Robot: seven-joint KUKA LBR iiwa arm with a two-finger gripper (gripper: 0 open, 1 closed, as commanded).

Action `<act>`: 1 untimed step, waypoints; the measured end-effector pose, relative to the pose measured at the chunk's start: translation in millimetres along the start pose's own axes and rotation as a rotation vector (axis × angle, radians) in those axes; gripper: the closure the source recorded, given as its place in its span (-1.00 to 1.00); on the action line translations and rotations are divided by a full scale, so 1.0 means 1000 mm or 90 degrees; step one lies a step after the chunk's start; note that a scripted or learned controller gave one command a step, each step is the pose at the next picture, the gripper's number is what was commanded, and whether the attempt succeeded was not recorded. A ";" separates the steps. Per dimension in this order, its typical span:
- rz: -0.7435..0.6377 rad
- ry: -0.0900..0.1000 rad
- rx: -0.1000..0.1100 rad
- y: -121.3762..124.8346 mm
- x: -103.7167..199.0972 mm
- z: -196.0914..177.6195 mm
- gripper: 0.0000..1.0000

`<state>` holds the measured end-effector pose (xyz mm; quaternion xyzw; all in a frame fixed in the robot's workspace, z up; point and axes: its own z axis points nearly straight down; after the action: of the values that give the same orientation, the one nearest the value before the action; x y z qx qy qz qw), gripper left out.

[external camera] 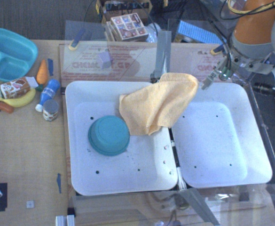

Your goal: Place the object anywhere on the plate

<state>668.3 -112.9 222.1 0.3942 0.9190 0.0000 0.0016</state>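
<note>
Wooden table (24, 164) carrying two white bins (128, 182), clutter lying behind. One yellow cloth (158, 105) draping across divider, overlapping one teal plate (109, 135) in left bin. One hand (217, 74) hovering upper right; grip state unclear.

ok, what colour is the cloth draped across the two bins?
Yellow-orange, plain with no pattern. The cloth shows best in the camera view, lying over the divide between the bins.

The wooden tabletop (24, 164) is light brown. Near its left edge lie a blue tray (8, 53), a banana (19, 99), a carrot (43, 72) and a small bottle (48, 94). Past the far edge the floor (43, 8) is dark grey, with a box of books (127, 25).
</note>
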 end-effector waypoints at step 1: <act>-0.076 0.000 -0.001 0.030 0.059 -0.018 1.00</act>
<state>648.7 -49.5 240.4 0.3387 0.9409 0.0006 0.0016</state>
